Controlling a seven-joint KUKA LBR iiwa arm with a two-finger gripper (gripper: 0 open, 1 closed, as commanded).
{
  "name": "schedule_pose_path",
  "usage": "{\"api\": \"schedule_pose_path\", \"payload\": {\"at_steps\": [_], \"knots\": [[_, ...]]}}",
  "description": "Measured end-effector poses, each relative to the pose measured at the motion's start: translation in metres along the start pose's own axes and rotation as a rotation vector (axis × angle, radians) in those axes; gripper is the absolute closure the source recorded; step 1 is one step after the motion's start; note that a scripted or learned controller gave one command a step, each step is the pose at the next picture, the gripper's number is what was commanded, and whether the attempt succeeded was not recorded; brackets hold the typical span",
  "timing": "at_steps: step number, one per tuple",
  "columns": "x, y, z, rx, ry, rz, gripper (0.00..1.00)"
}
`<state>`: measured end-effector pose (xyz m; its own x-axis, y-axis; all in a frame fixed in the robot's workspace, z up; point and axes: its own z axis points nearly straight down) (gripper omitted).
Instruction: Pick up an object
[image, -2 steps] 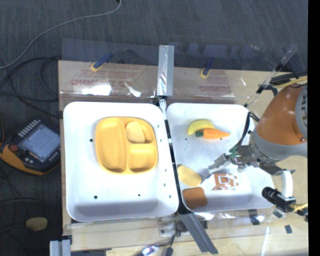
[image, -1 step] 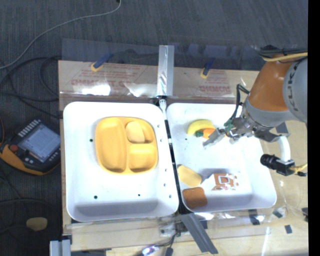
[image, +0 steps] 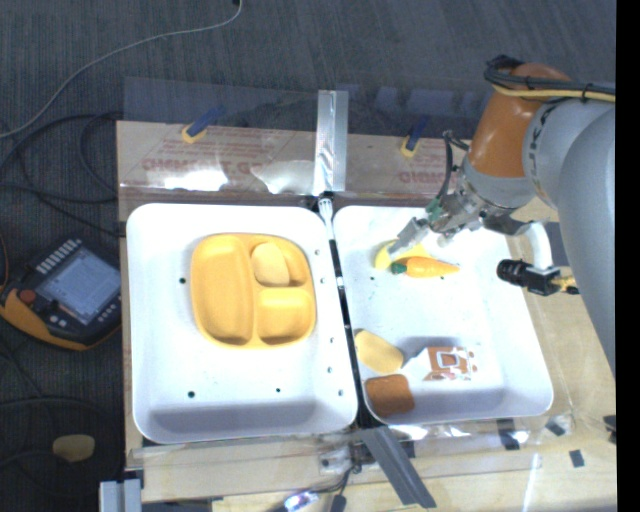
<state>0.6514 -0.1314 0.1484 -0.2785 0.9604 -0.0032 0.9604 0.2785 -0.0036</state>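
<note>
My gripper (image: 425, 238) hangs low over the back of the right bin (image: 520, 330), open, with nothing between its fingers. One grey finger (image: 408, 238) slants down-left toward a small yellow piece (image: 383, 257). Just in front of the gripper lies an orange toy carrot (image: 430, 267) with a green top, on the bin floor. Nearer the front of this bin sit a pale yellow wedge (image: 378, 350), a brown block (image: 390, 394) and a white-and-orange item (image: 448, 362).
The left bin (image: 160, 380) holds a yellow divided tray (image: 252, 288). A metal divider (image: 341, 300) runs between the bins. A black part (image: 525, 273) juts in at the right bin's right edge. The arm's orange band (image: 500, 130) and grey link (image: 590, 180) fill the upper right.
</note>
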Motion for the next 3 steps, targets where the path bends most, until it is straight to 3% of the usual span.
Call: {"api": "schedule_pose_path", "payload": {"at_steps": [1, 2, 3], "knots": [[-0.04, -0.02, -0.081, -0.003, -0.001, -0.05, 0.0], [-0.026, 0.005, 0.053, -0.004, 0.001, -0.292, 0.0], [-0.026, 0.006, 0.043, -0.003, -0.002, -0.294, 1.0]]}}
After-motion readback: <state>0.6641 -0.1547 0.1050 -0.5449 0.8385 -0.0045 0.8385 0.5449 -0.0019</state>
